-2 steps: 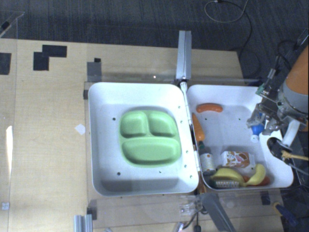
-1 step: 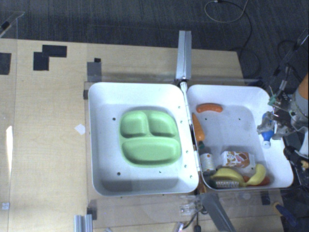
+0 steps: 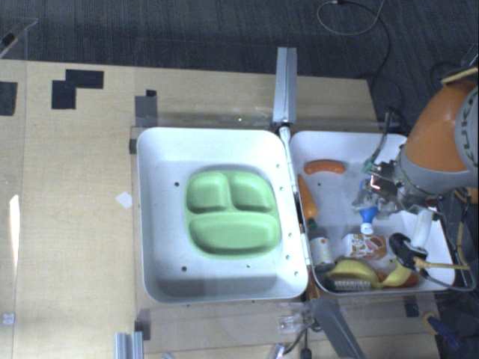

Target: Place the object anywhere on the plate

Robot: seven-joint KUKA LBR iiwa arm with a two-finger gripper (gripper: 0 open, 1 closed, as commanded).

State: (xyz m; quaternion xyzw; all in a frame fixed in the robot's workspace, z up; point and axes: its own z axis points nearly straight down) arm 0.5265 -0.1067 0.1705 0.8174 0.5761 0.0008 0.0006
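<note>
Wood bench w/ two white bins. Near edge of the right bin point(image 3: 449, 279): banana point(image 3: 355, 271), small can. Banana's prob light, bit soft & curvy, so grab its middle. Gripper point(image 3: 372, 200) hangs further back over the bin; can't tell its jaws. Green plate point(image 3: 230, 214) sits in the left bin.

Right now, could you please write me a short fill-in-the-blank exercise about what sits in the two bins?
1. The green plate lies in the ____ bin of the camera view.
2. The plate is divided into ____ compartments.
3. The banana lies near the ____ edge of the right bin.
4. The gripper hangs over the ____ bin.

Missing words: left; three; bottom; right
</note>
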